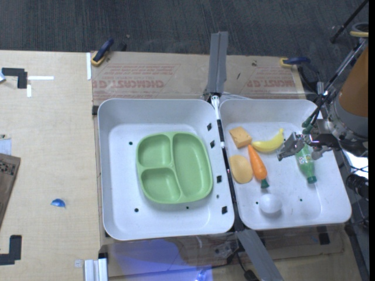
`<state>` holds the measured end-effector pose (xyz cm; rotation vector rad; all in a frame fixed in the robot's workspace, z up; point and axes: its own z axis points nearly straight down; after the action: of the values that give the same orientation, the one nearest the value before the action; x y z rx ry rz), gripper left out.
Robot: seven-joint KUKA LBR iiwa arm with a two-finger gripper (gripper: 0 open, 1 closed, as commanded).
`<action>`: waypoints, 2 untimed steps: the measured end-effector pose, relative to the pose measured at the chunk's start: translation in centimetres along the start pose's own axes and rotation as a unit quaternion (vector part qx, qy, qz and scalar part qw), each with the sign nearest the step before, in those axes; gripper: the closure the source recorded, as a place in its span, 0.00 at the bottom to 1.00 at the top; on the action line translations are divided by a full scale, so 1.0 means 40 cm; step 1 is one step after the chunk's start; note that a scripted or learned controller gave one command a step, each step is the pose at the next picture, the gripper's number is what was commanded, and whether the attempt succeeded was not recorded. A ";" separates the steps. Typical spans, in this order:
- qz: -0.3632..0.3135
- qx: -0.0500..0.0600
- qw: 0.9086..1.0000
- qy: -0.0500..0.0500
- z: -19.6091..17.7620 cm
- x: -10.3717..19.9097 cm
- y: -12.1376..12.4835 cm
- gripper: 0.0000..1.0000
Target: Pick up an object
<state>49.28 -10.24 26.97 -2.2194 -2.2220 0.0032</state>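
While no object is lifted yet, the pick looks close to its grasping stage: the metal two-finger gripper (pixel 295 145) sits low in the right white bin (pixel 328 212), at the upper end of a small green plastic bottle (pixel 306 165) near that bin's right wall. Whether its fingers are parted or clamped on the bottle I cannot tell; they blur into the bottle's top. As I judge it, closing, lifting and clearing the bin are all left to do.

That bottle lies flat on the bin floor, its long axis running from the back wall toward the front, slightly slanted, with the darker green cap end pointing at the front right corner.

Toward the bin's left wall lie a yellow toy banana (pixel 268 143), an orange block (pixel 240 137), an orange toy carrot (pixel 256 163) and a pale tan rounded piece (pixel 241 168). A white ball (pixel 270 204) rests near the front wall. A green three-compartment plate (pixel 174 167) sits mid-floor in the left white bin (pixel 111 174).
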 end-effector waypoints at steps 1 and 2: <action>-0.056 0.000 0.998 0.001 0.447 -0.004 0.003 0.00; -0.071 0.000 0.997 0.001 0.406 -0.003 -0.003 0.00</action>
<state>49.12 -10.38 10.74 -2.0547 -2.3745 0.0012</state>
